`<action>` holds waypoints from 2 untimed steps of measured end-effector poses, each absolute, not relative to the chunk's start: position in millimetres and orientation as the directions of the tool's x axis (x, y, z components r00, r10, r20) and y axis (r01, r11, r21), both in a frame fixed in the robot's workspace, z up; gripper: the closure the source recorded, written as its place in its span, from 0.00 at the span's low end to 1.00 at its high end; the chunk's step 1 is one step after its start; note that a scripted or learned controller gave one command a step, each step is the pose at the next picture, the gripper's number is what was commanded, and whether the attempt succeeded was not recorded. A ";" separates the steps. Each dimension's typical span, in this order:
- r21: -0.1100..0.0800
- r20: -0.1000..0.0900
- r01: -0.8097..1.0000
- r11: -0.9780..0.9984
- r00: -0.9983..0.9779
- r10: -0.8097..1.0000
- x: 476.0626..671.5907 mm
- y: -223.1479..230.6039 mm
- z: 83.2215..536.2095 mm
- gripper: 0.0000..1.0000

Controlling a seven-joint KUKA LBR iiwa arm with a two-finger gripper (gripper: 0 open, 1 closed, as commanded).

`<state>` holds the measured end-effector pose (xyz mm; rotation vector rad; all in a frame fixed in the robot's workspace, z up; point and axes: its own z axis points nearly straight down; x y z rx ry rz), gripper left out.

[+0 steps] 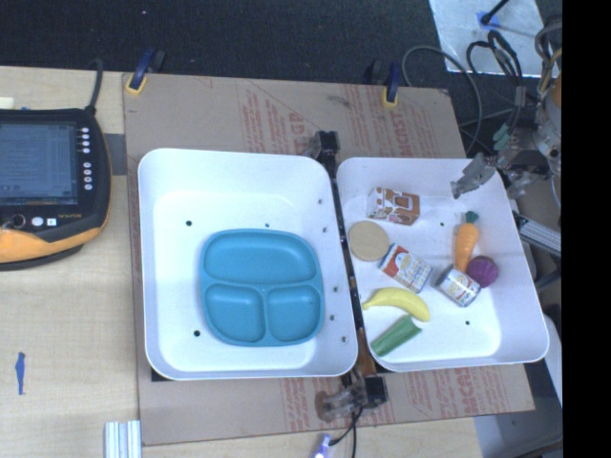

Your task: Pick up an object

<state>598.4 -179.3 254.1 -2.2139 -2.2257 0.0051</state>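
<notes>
Reaching in from the right, the gripper (pixel 474 176) hovered over the right bin's (pixel 496 346) upper edge, finger state unclear, above the carrot (pixel 465 242), plum (pixel 483 271) and can (pixel 458 286).

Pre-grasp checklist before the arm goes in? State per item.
1. Pincer empty: ok, nothing between its fingers.
2. Pincer over the right bin: ok, at its upper right edge.
3. Nearest target: carrot just below the pincer, lying free: ok.
4. Clutter around it: purple ball and can sit close to the carrot's lower end: not ok.
5. Left bin holds the blue tray, away from the arm: ok.
</notes>
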 end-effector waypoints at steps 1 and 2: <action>-0.007 -0.001 1.000 0.005 -0.005 1.000 581.9 -212.0 122.6 0.00; -0.004 -0.001 1.000 0.006 -0.006 1.000 570.2 -211.6 91.8 0.00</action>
